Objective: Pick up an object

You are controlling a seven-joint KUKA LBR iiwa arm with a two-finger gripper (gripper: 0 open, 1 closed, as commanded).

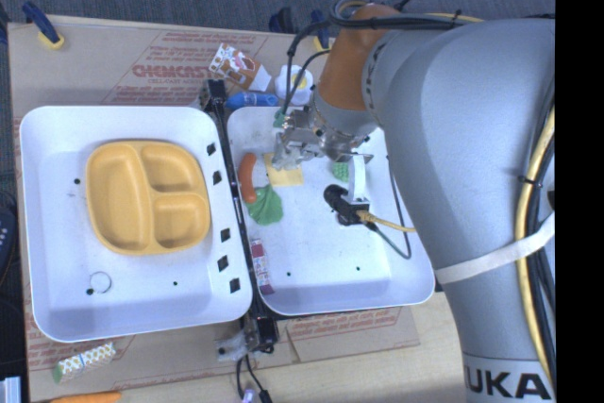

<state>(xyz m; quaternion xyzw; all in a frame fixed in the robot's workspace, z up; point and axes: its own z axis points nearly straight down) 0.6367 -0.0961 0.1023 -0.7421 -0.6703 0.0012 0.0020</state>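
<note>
White plastic makes up the two shallow bins: the left bin [38,203] holds one yellow three-compartment tray [146,195], and the right bin [321,283] holds the small things. In the right bin, near its left wall, lie one green leafy toy piece [265,207], one orange carrot-shaped piece [247,176] touching it, and one pale yellow square block [286,174]. Just above that block hangs the gripper [300,144] of the grey arm [462,137]; whether it is open or closed cannot be told. Farther back, one blue object [251,99] sits by the bin's rim.
</note>
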